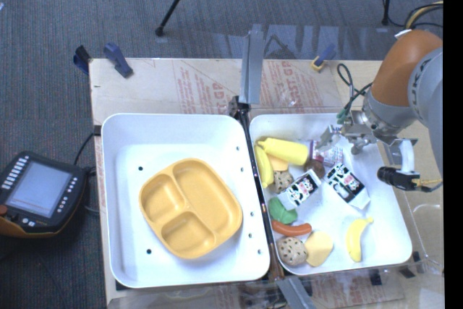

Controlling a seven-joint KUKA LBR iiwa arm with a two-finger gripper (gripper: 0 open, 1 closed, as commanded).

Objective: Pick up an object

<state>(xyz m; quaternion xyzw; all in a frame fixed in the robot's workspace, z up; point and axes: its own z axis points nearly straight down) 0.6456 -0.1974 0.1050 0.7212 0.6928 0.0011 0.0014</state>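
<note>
My gripper (330, 147) hangs low over the back middle of the right bin (391, 228), its metal end just right of the cap of a yellow bottle (284, 150) that lies on its side. Two cow-print milk cartons (302, 188) (346, 183) lie just in front of it. Nearer the front lie a banana (355, 239), a hot dog (292, 229), a cookie (292, 250), a pale yellow wedge (319, 247) and a green piece (281, 211). I see nothing lifted clear of the pile.
The left bin (126, 155) holds a yellow divided plate (189, 208). A metal post (251, 72) rises behind the seam between the bins. A tablet pendant (36, 192) lies at the far left, off the bench. Cables trail from the arm at right.
</note>
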